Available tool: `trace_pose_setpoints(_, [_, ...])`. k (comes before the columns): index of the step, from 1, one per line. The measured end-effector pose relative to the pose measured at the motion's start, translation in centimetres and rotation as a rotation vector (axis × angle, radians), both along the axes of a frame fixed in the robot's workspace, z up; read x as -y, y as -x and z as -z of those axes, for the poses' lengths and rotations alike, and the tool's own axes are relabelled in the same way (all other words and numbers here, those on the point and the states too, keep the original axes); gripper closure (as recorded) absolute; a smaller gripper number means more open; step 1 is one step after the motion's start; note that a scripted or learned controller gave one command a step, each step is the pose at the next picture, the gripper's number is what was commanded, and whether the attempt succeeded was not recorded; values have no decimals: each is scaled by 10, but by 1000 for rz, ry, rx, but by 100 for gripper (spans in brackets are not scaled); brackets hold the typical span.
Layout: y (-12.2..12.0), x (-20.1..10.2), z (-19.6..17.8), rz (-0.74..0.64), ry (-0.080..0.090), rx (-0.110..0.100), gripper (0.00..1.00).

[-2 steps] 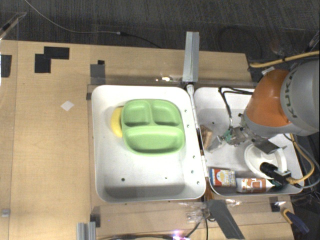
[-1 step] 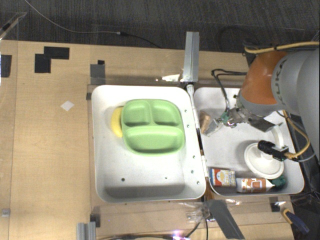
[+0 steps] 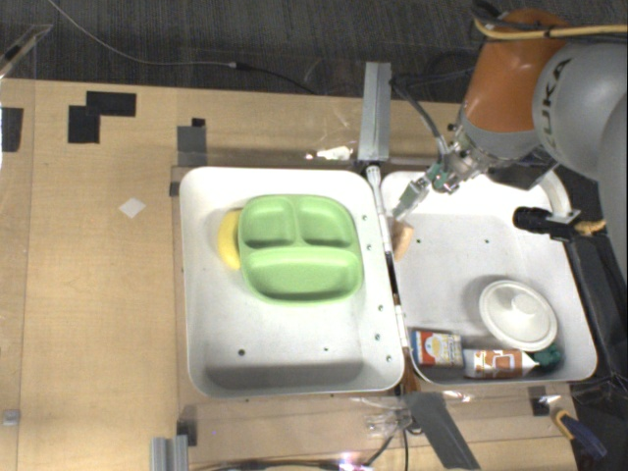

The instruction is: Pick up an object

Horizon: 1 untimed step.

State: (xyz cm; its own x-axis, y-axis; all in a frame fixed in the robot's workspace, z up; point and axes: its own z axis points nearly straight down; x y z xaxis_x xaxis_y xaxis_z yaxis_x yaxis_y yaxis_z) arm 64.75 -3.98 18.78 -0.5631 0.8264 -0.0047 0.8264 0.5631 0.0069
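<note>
My gripper reaches down from the grey arm with the orange band into the back left corner of the right bin. Its tip hangs just above a small tan object that lies against the bin's left wall. A white bowl sits upside down at the front right of this bin. Along the front wall lie a small red and white carton and a brown bottle on its side. In the left bin a green divided plate rests partly over a yellow object.
A metal divider post stands behind the two bins, and their rims meet along the middle. A black part of the arm's mount juts over the right bin's right side. Cables run across the dark floor behind the bench.
</note>
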Motion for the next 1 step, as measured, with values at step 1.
trace_pose_setpoints(1, [104, 26, 2, 118, -1, -3, 0])
